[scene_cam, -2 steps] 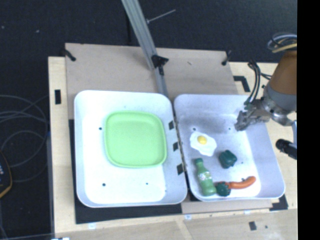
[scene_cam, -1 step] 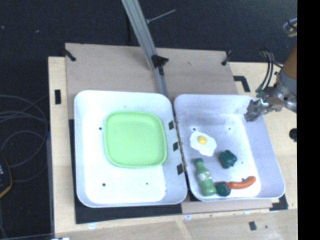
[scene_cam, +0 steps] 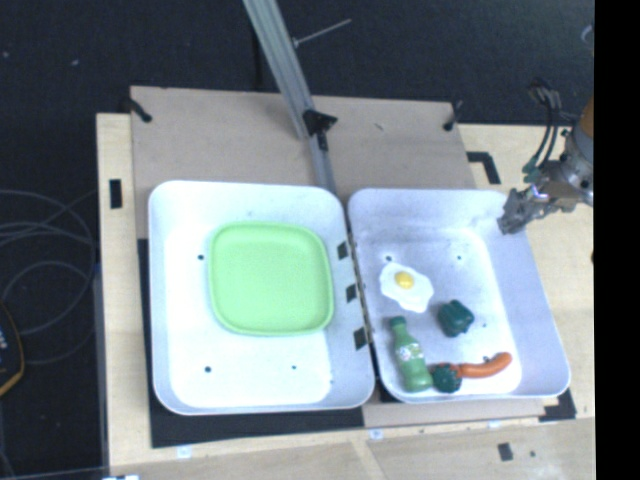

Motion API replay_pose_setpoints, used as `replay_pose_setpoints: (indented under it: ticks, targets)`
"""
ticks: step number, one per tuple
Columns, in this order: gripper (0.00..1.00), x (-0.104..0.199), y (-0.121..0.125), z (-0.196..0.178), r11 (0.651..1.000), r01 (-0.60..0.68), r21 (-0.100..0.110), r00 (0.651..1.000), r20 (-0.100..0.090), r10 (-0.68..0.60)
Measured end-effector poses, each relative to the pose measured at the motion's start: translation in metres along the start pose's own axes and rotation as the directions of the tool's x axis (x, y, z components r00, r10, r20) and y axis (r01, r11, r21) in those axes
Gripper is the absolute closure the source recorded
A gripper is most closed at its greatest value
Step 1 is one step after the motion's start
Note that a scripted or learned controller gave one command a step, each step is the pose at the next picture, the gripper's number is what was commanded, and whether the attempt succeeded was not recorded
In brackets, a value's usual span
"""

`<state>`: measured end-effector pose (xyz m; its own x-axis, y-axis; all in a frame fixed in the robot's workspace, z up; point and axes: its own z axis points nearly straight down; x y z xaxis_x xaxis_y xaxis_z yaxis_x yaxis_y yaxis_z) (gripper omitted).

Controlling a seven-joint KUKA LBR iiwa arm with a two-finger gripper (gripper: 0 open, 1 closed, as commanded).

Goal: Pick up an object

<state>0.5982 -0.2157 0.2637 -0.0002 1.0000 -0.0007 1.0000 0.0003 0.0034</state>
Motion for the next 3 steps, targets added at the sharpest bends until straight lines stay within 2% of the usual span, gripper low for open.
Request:
replay_pose_setpoints:
  ticks: [1,2,3]
  targets:
    - [1.0,0.057,0.017,-0.002,1.0,0.004,0.002,1.0,-0.001,-0.004]
    - [1.0,0.107,0.02,0.009,1.0,0.003,0.003,1.0,-0.001,-0.003]
    - [1.0,0.159,0.029,0.002,1.0,0.003,0.002,1.0,-0.002,-0.003]
